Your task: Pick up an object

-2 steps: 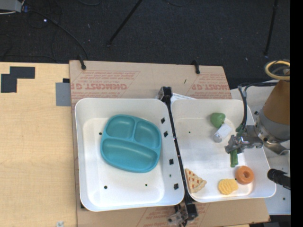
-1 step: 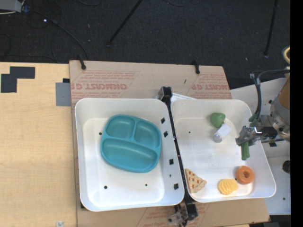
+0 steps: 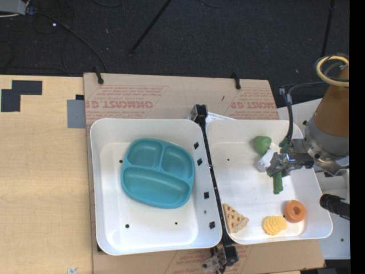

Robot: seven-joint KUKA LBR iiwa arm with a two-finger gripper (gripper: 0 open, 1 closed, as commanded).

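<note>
My gripper (image 3: 278, 167) hangs over the right bin (image 3: 251, 238), toward its right side. A dark green, stick-like piece (image 3: 278, 184) juts out just below it and touches it; whether it is held is unclear. A rounded light green object (image 3: 262, 143) lies up and to the left of the gripper. A small pale object (image 3: 262, 165) sits right beside the gripper on its left. Along the bin's front lie an orange ring (image 3: 295, 210), a yellow lumpy object (image 3: 275, 225) and a waffle-patterned wedge (image 3: 234, 217).
The left bin (image 3: 108, 233) holds a teal divided plate (image 3: 158, 172). A black divider (image 3: 207, 170) runs between the two bins. The arm's orange band (image 3: 335, 104) and grey wrist rise over the right bin's right rim.
</note>
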